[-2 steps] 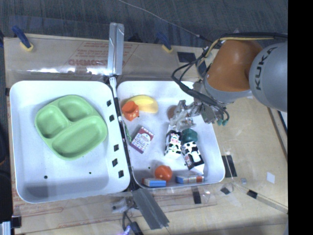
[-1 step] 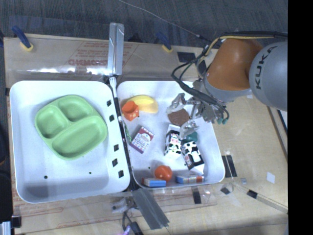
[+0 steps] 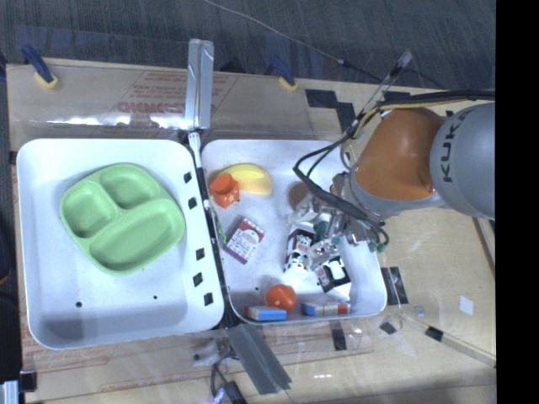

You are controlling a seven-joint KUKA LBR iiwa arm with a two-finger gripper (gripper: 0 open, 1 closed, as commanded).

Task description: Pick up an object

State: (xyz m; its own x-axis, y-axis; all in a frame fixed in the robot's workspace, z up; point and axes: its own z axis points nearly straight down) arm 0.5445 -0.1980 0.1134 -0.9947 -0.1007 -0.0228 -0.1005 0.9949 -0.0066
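My gripper point(image 3: 310, 244) reaches down into the right bin point(image 3: 253, 154), below the orange wrist band. Its tip sits among the clutter near the bin's middle right. Close under it lie a white and black item point(image 3: 296, 257) and a black and white packet point(image 3: 335, 274). Elsewhere in this bin lie a yellow banana point(image 3: 249, 178), an orange cup-like toy point(image 3: 224, 189), a red and white packet point(image 3: 244, 240), an orange-red ball point(image 3: 281, 296), a blue block point(image 3: 268, 313) and a flat red, white and blue item point(image 3: 325, 308). Nothing is seen between the fingers.
The left bin point(image 3: 42, 310) holds a green divided plate point(image 3: 123, 216). A metal divider bar point(image 3: 200, 82) stands between the bins at the back. Cables point(image 3: 370, 108) loop over the arm above the right bin's far right corner. Blue clamps point(image 3: 38, 66) sit on the bench's far edge.
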